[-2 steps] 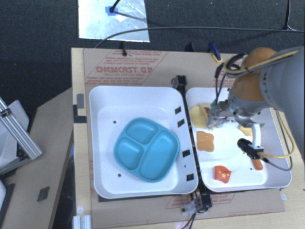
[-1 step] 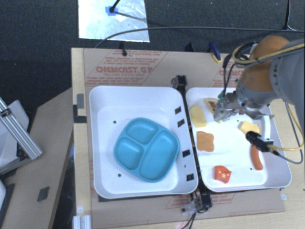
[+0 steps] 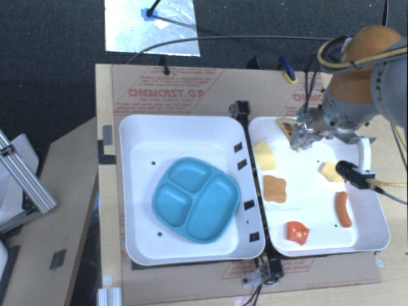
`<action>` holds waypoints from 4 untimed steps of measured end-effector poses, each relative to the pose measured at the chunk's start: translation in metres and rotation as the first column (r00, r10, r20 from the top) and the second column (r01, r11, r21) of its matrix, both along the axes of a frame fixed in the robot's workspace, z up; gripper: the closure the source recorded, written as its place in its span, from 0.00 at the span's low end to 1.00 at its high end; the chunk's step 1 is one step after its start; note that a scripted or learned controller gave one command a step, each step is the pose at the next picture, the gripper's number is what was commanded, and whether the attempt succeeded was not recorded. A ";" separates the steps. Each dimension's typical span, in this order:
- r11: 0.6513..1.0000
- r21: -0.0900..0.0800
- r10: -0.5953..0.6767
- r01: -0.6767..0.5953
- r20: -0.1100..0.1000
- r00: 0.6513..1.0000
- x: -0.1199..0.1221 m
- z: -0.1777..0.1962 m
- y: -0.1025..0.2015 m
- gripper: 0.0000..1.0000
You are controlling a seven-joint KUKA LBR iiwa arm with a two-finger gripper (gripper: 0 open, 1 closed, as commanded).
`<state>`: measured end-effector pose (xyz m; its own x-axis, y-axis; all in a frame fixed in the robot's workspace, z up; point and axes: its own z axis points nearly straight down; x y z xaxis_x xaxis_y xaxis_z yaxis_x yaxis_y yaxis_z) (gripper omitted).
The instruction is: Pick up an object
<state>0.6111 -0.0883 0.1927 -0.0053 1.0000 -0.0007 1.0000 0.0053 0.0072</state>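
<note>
My gripper (image 3: 298, 140) hangs low over the far left part of the right bin (image 3: 376, 234), on the grey arm with its orange band (image 3: 376, 46). Just left of it, at the bin's far rim, lies a small tan and yellow item (image 3: 286, 127), partly hidden by the gripper. In the same bin lie a pale yellow wedge (image 3: 264, 155), an orange-brown slice (image 3: 275, 189), a red piece (image 3: 297, 233), a sausage (image 3: 343, 209) and a small yellow chunk (image 3: 329, 171).
The left bin (image 3: 137, 171) holds a blue divided plate (image 3: 196, 198). A black divider with clips (image 3: 250, 171) runs between the bins. A black and white cable fitting (image 3: 357, 171) reaches into the right bin from the right.
</note>
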 end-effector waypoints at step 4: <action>1.000 0.003 0.005 -0.005 -0.007 1.000 -0.029 0.020 0.171 1.00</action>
